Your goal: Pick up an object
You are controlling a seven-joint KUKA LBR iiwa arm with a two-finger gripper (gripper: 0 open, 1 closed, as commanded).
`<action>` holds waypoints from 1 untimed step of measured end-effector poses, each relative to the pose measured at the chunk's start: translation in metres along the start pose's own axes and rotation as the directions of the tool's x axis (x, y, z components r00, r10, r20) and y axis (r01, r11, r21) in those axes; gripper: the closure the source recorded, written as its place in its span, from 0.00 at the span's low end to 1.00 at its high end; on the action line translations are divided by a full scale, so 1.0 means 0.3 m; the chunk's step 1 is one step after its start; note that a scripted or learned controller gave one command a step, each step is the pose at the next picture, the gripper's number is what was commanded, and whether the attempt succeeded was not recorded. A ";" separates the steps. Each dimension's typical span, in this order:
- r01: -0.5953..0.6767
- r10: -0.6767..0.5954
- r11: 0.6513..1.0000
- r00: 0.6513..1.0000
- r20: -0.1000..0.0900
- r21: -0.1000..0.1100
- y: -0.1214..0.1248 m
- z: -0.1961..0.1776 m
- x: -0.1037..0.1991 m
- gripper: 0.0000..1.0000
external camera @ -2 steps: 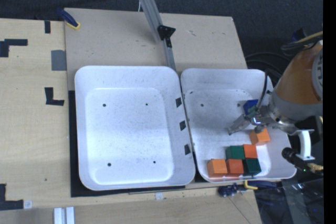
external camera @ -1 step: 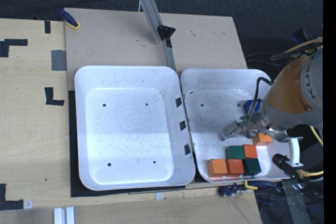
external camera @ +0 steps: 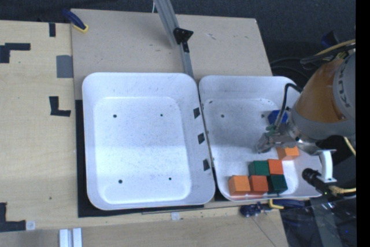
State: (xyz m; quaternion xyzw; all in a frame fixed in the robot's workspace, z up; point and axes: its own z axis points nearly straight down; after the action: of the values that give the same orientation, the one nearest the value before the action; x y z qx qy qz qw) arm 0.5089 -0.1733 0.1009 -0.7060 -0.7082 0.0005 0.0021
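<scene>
My gripper [external camera: 267, 144] hangs low in the right bin [external camera: 243, 89], its grip unreadable from above, beside an orange block [external camera: 288, 152]; more blocks [external camera: 260, 177] cluster lower right.

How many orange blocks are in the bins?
4, all in the right bin: one at its near edge, one beside it, one behind, one by the gripper. The arm may hide more.

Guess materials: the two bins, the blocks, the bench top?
Bins: likely moulded plastic, matte white, rounded rims, scuffed floors. Blocks: orange and green cubes, flat colour, possibly painted wood or foam; can't tell. Bench top: pale, unglossy, looks like plywood or fibreboard.
</scene>
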 end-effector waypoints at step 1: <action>-0.001 0.001 1.000 1.000 0.002 -0.006 -0.008 -0.151 0.027 1.00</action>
State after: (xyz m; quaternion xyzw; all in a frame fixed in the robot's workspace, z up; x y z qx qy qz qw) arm 0.5067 -0.1651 0.1464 -0.7063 -0.7079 -0.0006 -0.0007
